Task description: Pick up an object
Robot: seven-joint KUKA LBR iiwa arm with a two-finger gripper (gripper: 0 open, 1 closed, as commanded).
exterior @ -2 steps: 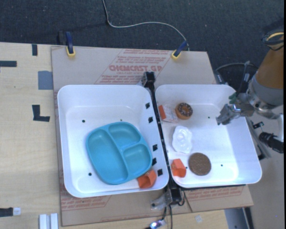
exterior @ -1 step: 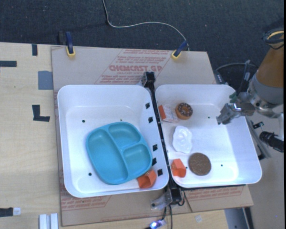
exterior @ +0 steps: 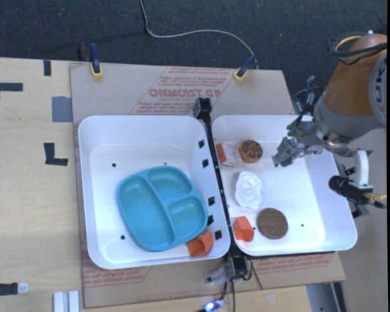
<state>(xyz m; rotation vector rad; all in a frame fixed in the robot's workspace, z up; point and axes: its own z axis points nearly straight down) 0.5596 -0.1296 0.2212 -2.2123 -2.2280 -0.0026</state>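
The right bin (exterior: 325, 229) holds a brown sprinkled donut (exterior: 251, 151), a crumpled white object (exterior: 248, 190), a round brown cookie (exterior: 272, 223) and an orange block (exterior: 243, 229). A small orange piece (exterior: 221, 153) lies by the divider. My gripper (exterior: 285, 156) hangs over the right bin's upper part, just right of the donut and apart from it. Nothing shows between its fingers.
The left bin (exterior: 97, 148) carries a blue divided plate (exterior: 162, 207) and an orange block (exterior: 201, 244) at its lower right corner. The arm's grey body and orange band (exterior: 351, 90) reach in from the right. A cable (exterior: 188, 34) runs behind the bins.
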